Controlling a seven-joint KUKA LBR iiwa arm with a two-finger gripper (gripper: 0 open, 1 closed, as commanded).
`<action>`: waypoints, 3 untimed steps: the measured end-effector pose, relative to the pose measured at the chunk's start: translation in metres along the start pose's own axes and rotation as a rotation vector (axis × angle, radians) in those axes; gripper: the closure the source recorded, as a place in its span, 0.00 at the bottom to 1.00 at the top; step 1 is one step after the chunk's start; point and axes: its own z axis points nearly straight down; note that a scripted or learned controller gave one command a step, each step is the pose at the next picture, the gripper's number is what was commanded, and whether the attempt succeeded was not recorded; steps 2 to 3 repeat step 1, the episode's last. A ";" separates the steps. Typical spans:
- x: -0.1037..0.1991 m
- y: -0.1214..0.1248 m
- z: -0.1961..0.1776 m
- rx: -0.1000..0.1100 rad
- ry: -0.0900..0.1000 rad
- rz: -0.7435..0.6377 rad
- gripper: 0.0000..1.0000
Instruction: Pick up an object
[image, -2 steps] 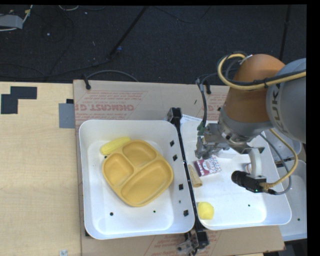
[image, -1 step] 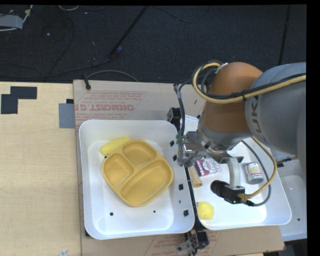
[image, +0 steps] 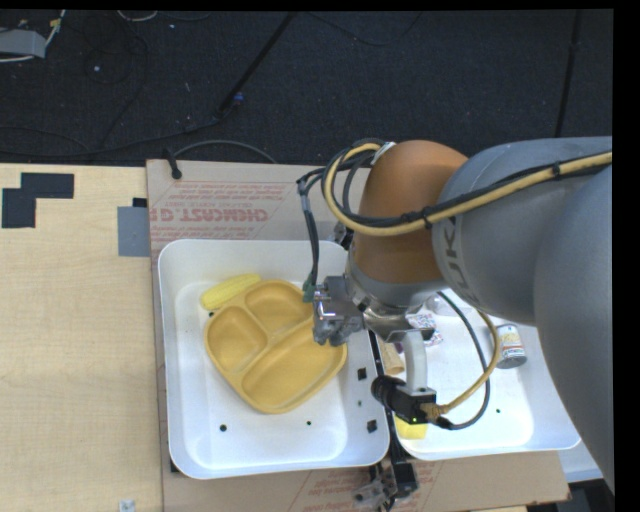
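Arm (image: 470, 230) bends down over yellow tray's (image: 272, 345) edge.

Grey KUKA arm (image: 540, 230) enters from the right, bent steeply downward. Orange band (image: 405, 215) above the wrist faces the camera. Yellow and black cables loop round the wrist. Two-finger gripper (image: 328, 322) sits low, under the wrist.

Even, fairly bright light from overhead — the white bins (image: 190, 300) glare slightly and the yellow tray (image: 265, 350) throws a soft, short shadow. The picture is mildly grainy; the dark floor (image: 200, 80) beyond the bench loses detail.
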 end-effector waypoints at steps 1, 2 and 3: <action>-0.003 0.001 -0.001 -0.002 -0.001 0.004 0.00; -0.003 0.001 -0.001 -0.002 -0.001 0.004 0.00; -0.003 0.001 -0.001 -0.002 -0.001 0.004 0.00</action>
